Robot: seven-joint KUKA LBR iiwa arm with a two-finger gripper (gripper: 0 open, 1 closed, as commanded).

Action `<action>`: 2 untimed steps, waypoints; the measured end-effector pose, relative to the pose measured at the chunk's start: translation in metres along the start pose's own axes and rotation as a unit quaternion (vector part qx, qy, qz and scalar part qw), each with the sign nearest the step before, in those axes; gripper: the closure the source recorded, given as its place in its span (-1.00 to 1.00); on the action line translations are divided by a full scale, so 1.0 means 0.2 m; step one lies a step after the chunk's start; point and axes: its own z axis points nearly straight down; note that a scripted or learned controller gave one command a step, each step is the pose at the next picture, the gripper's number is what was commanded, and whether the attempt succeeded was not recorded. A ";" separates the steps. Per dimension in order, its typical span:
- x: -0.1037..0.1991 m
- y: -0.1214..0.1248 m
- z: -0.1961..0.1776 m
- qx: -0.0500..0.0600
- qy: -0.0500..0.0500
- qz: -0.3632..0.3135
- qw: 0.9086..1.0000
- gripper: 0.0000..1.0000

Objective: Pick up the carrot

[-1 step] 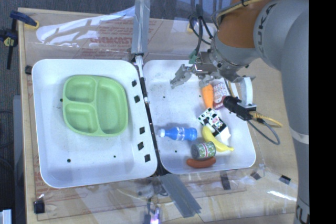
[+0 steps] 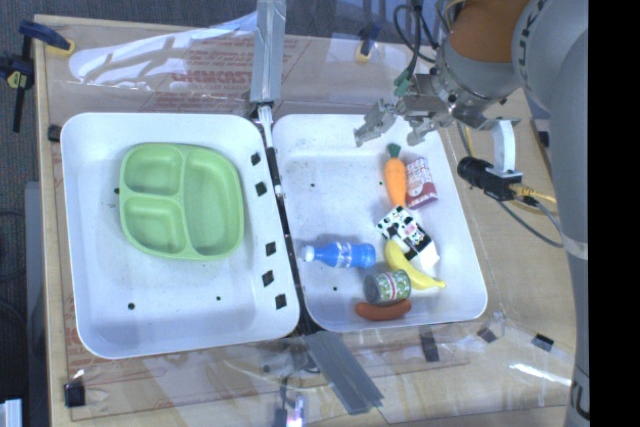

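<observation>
The carrot [image 2: 396, 181] is orange with a small green top and lies lengthwise in the right bin [image 2: 330, 165], near its far right side. My gripper [image 2: 392, 128] hangs just beyond the carrot's green end, over the bin's far rim. Its fingers are spread open, one finger [image 2: 368, 128] to the left, and nothing is between them. The carrot rests on the bin floor, apart from the gripper.
A red packet [image 2: 421, 182] touches the carrot's right side. Nearer lie a black-and-white cow toy [image 2: 404, 227], a banana [image 2: 414, 271], a blue bottle [image 2: 340, 255], a small can [image 2: 387, 287] and a sausage [image 2: 383, 310]. The left bin [image 2: 90, 295] holds a green divided plate [image 2: 182, 200].
</observation>
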 end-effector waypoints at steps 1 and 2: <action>-0.17 0.05 0.79 0.001 0.000 0.060 0.998 -1.00; -0.14 -0.08 0.81 0.001 0.000 0.035 0.999 -1.00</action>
